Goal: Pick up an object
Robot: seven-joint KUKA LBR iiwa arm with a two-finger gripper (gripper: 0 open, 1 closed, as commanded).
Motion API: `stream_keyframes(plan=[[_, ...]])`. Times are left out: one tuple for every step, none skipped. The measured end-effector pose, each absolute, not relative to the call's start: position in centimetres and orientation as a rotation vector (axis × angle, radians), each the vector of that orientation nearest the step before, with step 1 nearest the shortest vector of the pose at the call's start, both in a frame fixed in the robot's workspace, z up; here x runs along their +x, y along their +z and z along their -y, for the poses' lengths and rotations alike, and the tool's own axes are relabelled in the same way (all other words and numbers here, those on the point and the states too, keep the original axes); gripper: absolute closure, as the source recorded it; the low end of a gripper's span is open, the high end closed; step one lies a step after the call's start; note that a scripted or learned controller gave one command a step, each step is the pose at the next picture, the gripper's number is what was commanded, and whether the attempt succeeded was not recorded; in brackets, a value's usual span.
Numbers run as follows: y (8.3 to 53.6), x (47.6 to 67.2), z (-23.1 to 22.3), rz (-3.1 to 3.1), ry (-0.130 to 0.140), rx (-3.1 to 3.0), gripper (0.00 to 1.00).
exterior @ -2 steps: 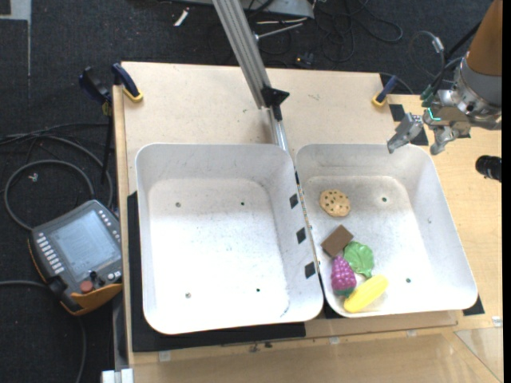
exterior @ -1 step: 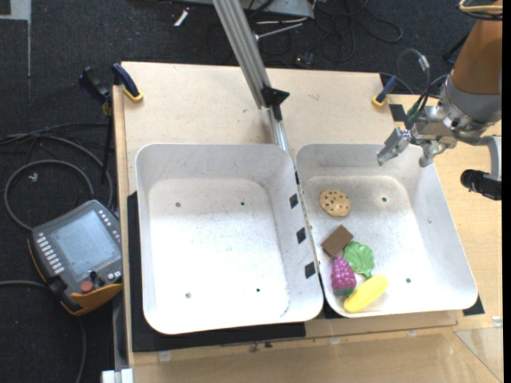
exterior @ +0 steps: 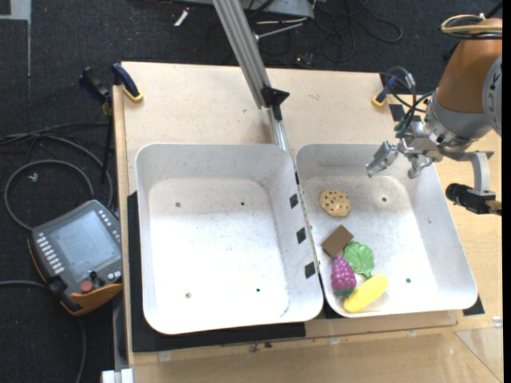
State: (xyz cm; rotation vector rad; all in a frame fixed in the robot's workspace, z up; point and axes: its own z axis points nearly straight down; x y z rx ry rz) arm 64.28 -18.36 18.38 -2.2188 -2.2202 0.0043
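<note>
Five items in right bin (exterior: 447,238), near to far: yellow corn-like toy (exterior: 366,294) at near edge, touching purple grapes (exterior: 342,275); green leafy piece (exterior: 360,257) just behind; brown square (exterior: 337,240) beside it; cookie (exterior: 334,203) farther back, apart. Left bin (exterior: 160,238) alongside on worktop (exterior: 200,102). Gripper (exterior: 396,161) over far part of right bin, fingers spread apart, nothing between them, well apart from all items.
</note>
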Motion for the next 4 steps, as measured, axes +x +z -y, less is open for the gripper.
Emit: stream_keyframes(plan=[[12.9,65.1,18.8,2.221,0.005,-2.217,0.00],[14.3,65.3,18.8,2.227,-0.001,-2.221,1.00],[20.5,66.1,18.4,2.231,-0.007,-2.224,1.00],[26.1,67.0,17.6,2.232,-0.008,-2.223,1.00]])
